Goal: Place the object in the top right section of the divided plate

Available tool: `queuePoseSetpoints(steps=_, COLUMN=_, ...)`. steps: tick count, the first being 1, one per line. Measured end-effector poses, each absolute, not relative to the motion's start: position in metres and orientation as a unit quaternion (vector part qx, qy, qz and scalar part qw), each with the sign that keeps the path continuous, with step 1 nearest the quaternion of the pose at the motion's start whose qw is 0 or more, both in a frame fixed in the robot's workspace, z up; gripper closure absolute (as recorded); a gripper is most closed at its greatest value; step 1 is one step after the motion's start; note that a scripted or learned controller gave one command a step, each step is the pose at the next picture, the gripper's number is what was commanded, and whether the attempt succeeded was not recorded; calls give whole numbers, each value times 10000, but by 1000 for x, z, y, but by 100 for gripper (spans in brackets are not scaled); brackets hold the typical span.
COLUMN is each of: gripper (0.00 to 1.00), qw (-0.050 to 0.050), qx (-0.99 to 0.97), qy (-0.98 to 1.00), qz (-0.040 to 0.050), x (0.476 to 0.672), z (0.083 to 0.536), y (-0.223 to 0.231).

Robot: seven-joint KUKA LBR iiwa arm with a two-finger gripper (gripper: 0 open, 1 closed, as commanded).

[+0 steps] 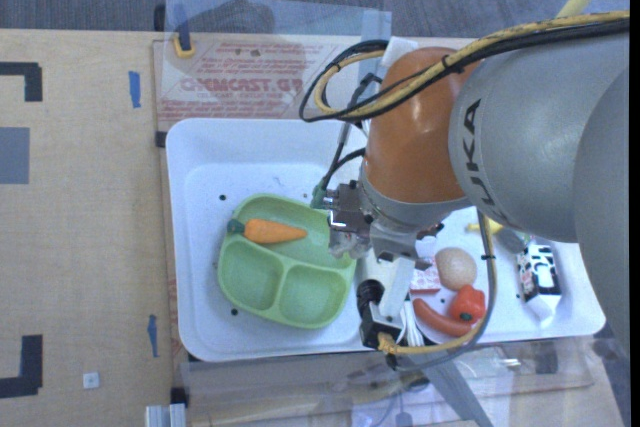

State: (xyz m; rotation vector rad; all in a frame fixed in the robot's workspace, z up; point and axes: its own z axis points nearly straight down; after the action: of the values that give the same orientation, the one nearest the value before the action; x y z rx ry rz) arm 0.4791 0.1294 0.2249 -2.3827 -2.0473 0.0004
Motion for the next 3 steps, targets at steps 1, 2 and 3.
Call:
queuePoseSetpoints(steps=1, gripper=100, qw=16, qx=-7263, qy=-6873, qz=17, x=490, z=208, y=101)
queuePoseSetpoints(steps=2, gripper=100, qw=3, qx=-6659, qy=-7460, qz=4, x=479, z=236, y=40)
queuePoseSetpoints(steps=3, gripper=100, qw=-5, qx=-6536, qy=-7569, qz=-1, x=519, z=300, y=60)
